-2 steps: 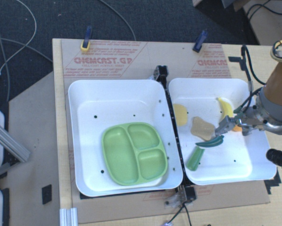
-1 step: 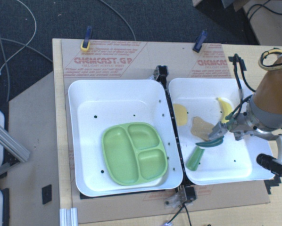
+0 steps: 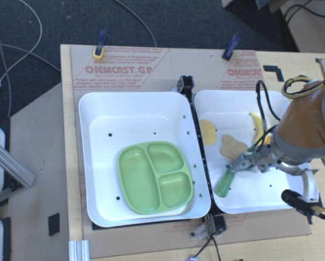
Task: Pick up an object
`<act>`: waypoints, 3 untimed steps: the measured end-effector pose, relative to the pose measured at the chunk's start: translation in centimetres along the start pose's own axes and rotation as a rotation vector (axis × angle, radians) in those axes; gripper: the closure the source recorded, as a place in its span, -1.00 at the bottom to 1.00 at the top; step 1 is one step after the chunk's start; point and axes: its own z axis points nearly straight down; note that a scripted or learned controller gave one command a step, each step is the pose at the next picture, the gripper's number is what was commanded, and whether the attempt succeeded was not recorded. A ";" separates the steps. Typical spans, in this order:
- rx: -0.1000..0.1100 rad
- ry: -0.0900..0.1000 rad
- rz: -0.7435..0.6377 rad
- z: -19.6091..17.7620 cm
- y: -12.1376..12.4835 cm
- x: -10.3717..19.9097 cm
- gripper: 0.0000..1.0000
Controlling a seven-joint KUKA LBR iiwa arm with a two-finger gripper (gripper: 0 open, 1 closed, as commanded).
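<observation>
Objects lie in the right bin (image 3: 236, 99): a green-handled tool (image 3: 225, 182) at lower centre of the frame, a tan piece (image 3: 232, 146) just above it, a pale yellow piece (image 3: 207, 131) and a banana (image 3: 256, 125) higher up. The end effector (image 3: 248, 159) reaches in low from the right, beside the tool's upper end; whether it is open cannot be told. The left bin (image 3: 97, 110) holds a green divided plate (image 3: 154, 175). Both sit on the worktop (image 3: 70, 91).

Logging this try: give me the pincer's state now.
Pincer: over the right bin, beside the tan piece and green-handled tool; open or closed cannot be told.
</observation>
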 end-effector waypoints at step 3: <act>-0.011 -0.005 -0.002 -9.2 0.1 0.2 1.00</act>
